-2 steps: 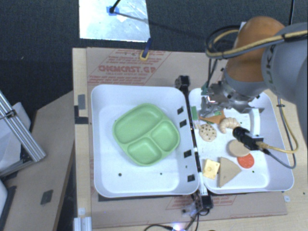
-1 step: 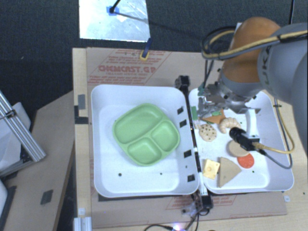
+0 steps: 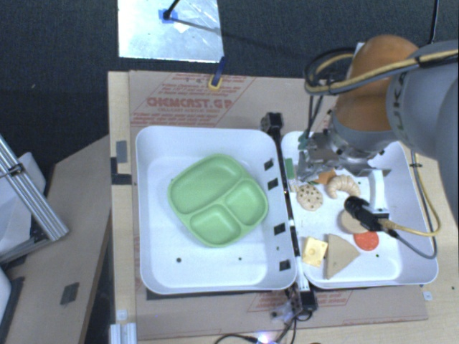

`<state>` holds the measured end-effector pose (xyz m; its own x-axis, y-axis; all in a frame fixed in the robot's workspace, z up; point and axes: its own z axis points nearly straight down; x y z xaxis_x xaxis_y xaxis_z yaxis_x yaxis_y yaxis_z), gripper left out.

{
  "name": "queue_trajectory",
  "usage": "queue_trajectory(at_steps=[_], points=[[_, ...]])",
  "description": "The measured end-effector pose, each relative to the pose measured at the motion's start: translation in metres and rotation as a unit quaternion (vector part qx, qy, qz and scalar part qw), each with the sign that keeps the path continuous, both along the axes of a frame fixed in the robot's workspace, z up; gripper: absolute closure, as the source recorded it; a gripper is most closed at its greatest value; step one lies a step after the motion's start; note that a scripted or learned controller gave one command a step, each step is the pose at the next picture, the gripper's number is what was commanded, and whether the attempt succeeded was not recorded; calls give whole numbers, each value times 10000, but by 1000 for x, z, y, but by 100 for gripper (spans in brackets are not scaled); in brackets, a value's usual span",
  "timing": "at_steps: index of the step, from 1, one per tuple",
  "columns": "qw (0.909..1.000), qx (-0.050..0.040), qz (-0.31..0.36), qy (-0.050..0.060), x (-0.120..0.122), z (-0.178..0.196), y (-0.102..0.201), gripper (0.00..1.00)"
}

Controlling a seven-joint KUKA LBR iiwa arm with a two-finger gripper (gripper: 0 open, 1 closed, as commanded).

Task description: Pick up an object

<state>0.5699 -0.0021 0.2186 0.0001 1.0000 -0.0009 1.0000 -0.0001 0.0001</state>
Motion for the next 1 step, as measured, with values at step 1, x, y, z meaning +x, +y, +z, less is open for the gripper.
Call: queue_trajectory(at_steps=[1], points=[[10000,6,29,-18,19,5,7,100]])
